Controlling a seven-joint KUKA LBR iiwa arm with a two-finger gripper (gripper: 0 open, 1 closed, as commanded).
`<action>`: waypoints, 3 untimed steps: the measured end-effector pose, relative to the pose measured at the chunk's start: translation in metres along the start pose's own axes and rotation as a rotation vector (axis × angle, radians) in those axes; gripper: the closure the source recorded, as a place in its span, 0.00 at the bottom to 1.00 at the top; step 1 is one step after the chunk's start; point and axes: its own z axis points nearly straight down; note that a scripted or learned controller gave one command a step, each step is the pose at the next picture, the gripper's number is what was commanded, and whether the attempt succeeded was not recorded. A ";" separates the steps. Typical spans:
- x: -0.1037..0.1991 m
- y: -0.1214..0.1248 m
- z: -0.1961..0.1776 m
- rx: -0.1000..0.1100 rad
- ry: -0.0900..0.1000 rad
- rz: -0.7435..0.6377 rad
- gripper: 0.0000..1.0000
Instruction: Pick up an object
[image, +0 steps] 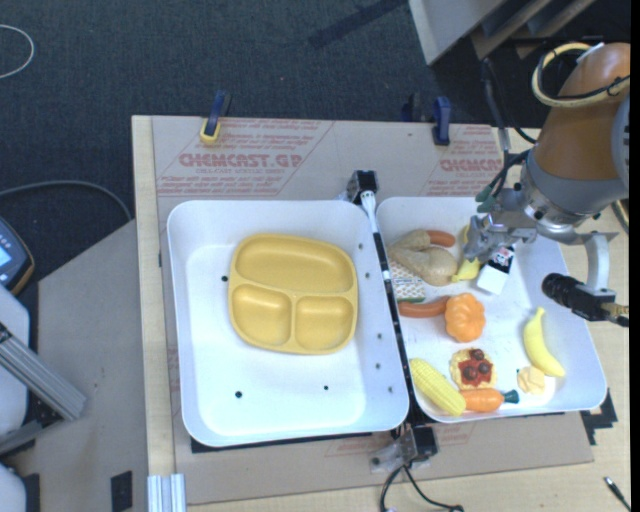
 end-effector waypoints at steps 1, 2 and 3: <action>0.053 -0.020 0.002 0.001 0.001 -0.002 1.00; 0.092 -0.058 0.005 0.001 0.000 -0.001 1.00; 0.135 -0.086 -0.012 0.001 0.001 -0.002 1.00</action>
